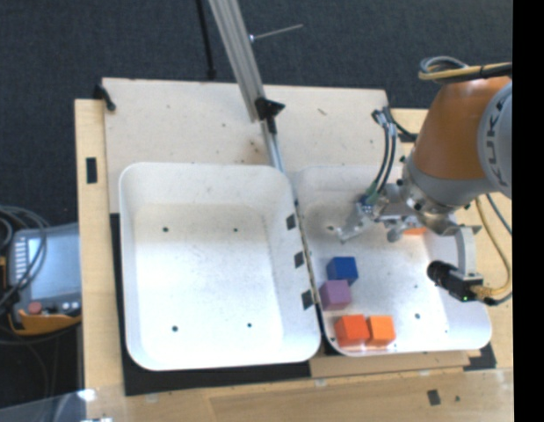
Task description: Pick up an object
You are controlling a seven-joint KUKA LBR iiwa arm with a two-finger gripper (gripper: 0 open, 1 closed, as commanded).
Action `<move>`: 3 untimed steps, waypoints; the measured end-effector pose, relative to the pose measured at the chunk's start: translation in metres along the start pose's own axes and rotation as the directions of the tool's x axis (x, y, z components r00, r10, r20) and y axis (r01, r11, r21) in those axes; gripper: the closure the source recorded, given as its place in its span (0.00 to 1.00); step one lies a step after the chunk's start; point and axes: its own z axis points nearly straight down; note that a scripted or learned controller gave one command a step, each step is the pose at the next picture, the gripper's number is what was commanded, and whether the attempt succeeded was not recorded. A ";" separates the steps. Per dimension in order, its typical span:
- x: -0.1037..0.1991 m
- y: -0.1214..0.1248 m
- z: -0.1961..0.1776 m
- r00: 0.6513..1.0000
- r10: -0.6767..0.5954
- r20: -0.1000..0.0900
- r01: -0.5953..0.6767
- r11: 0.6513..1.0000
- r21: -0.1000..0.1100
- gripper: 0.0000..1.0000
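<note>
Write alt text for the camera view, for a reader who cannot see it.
A grey and orange robot arm reaches from the right over the right-hand white bin, which holds a blue block, a purple block and two orange blocks. The left bin sits beside it.

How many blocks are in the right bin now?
4 clearly visible: blue block, purple block just below it, and two orange blocks at the near edge. An orange patch under the arm may be another.

Sitting in the right bin (447, 319): 4 blocks (342, 268), 2 stacked front-to-back, 2 side by side nearer the front rim.
</note>
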 end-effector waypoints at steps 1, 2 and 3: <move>-0.011 0.003 0.052 1.000 0.000 0.000 0.000 1.000 0.000 0.00; -0.018 0.003 0.111 1.000 0.002 -0.001 -0.002 1.000 -0.008 0.00; -0.017 0.004 0.098 1.000 0.007 -0.003 -0.007 1.000 -0.012 1.00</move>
